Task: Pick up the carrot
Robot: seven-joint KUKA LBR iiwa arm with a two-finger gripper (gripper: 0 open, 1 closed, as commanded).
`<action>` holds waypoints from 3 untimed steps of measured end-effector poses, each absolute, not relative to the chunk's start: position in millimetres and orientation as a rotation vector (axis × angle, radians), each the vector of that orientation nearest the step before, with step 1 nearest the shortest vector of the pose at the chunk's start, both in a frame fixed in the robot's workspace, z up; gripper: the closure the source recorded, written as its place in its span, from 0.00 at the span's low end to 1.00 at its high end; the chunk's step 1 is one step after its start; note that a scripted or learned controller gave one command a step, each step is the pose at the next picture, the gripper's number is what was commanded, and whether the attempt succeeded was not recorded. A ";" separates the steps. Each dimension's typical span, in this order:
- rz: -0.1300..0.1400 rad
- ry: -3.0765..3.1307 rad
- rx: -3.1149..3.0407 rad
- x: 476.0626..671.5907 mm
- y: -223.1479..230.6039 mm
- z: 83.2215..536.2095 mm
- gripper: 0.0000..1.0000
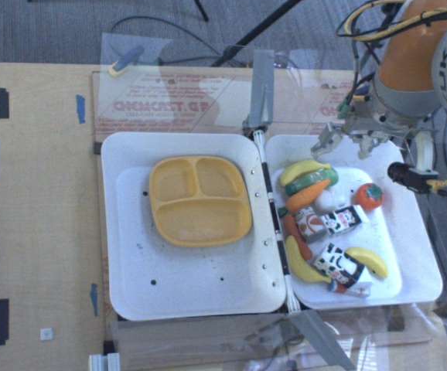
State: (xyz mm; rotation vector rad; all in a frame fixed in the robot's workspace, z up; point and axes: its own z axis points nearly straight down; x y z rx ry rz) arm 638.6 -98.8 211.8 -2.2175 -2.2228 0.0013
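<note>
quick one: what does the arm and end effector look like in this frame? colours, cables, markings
Arm: grey body with a wide orange band above the wrist and dark lettering at the frame's edge, too cropped to read. Yellow and black cables loop across it. The end effector is a small grey metal assembly, with a black part projecting beside it.

We see the carrot (pixel 304 196), orange with a green top, lying slantwise near the right bin's (pixel 417 246) left edge, toward its far-left corner, touching neighbouring items.
</note>
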 end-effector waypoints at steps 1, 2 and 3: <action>-0.014 -2.251 -2.205 628.7 -123.0 107.5 0.00; -0.004 -2.266 -2.181 567.3 -103.0 86.3 0.00; -0.004 -2.266 -2.180 567.4 -103.0 86.3 0.00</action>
